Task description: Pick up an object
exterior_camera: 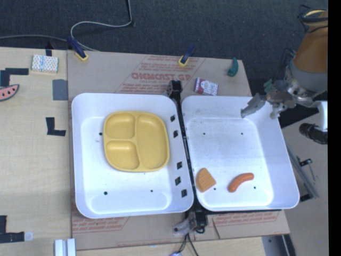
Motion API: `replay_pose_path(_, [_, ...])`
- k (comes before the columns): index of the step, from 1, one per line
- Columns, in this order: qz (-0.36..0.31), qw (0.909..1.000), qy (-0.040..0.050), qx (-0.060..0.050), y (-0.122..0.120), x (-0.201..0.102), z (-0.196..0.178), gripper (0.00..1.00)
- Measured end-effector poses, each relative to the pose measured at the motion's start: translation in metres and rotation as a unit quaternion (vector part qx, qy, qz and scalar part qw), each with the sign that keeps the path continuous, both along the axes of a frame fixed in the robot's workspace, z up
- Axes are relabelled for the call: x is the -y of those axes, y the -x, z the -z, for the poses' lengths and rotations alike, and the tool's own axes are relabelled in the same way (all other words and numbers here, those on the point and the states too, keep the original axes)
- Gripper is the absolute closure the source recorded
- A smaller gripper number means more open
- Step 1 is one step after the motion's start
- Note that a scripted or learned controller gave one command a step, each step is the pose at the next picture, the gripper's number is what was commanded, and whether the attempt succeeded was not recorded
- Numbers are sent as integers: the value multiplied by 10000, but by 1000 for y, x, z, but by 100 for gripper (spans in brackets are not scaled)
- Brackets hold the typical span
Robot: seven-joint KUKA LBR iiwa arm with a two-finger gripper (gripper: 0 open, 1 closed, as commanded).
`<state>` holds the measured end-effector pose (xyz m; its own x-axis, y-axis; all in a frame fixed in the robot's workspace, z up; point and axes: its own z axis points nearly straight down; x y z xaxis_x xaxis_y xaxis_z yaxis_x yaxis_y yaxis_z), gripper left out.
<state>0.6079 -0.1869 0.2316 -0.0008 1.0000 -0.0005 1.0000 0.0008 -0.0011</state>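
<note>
The two shallow white plastic bins sit side by side on the bench, and the right-hand bin holds the likely candidates near its front edge: a small orange sausage-shaped toy, curved like a hot dog, and a tan, roughly square piece that looks like a toy biscuit or bread slice just to its left, the two lying apart and flat on the bin floor. The left-hand bin holds a yellow three-compartment plastic plate. The grey arm's two-finger gripper hangs over the far right corner of the right-hand bin, well apart from both toys, with one finger jutting toward the bin and nothing between its fingers that can be seen (how far those fingers are spread cannot be made out from this angle). Both toys are probably light, stiff plastic and a little slick. The sausage would best be taken across its narrow middle, fingers square to its length, since its rounded skin may roll or squirt out of an off-centre pinch; the flat tan piece offers only thin edges.
</note>
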Motion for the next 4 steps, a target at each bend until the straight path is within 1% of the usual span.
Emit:
replay_pose_path(1, [-10, 10000, 4, 19, -27, 4, 145, 0])
replay_pose_path(2, [-6, 10000, 10, 20, -27, -31, 145, 0])
replay_pose_path(3, [-7, 10000, 6, 17, -40, -52, 146, 0])
replay_pose_path(4, [-2, 10000, 11, 13, -25, -68, 146, 0])
